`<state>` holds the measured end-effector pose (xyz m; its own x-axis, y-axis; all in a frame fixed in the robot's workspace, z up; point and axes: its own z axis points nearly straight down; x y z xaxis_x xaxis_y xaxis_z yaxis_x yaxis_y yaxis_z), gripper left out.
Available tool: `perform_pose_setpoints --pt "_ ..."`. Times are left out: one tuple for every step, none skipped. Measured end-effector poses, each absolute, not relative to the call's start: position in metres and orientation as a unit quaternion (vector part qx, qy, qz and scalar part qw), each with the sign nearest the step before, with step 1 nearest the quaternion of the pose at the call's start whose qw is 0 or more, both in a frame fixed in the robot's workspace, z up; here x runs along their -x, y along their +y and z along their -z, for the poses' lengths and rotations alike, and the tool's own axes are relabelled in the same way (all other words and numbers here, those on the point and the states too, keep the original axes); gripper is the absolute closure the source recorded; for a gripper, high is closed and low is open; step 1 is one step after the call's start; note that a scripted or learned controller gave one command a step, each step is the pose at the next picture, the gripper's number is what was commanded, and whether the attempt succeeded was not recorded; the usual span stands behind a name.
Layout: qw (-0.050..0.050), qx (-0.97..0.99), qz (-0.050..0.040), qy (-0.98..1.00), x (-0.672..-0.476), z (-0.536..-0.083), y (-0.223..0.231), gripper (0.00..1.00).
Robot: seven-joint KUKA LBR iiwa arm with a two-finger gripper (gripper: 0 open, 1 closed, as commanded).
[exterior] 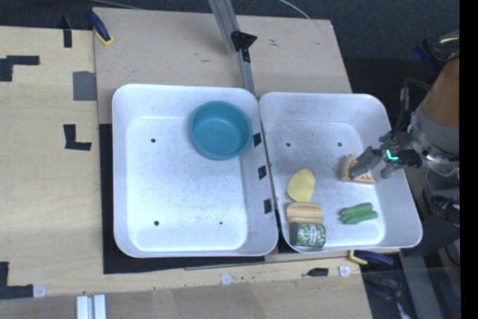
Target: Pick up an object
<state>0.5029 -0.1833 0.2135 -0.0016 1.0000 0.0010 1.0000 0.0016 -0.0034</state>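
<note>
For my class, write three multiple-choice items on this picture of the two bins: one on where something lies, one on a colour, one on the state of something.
1. Where is the bowl?
A. in the left bin
B. in the right bin
C. on the bare bench

2. What colour is the bean-like piece near the right bin's front corner?
A. red
B. green
C. blue

3. How does the bowl stand?
A. on its side
B. upside down
C. upright, mouth up

Answers:
1 A: it sits at the back of the left bin, near the divider.
2 B: it is plainly green, right of the yellow piece.
3 C: its rim and hollow inside face the camera.
</note>
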Motion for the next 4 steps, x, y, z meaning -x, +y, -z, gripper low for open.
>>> perform_pose_setpoints --pt "0.001 0.706 -0.0005 -0.708 -0.503 -0.214 -0.183 0.0" --pt "0.004 0.707 -0.0023 -0.707 -0.501 -0.149 -0.182 0.0" --pt "0.004 0.707 -0.0019 -0.708 -0.499 -0.104 -0.175 0.0" --pt "0.0 0.707 -0.0008 -0.707 -0.499 -0.09 -0.175 0.0"
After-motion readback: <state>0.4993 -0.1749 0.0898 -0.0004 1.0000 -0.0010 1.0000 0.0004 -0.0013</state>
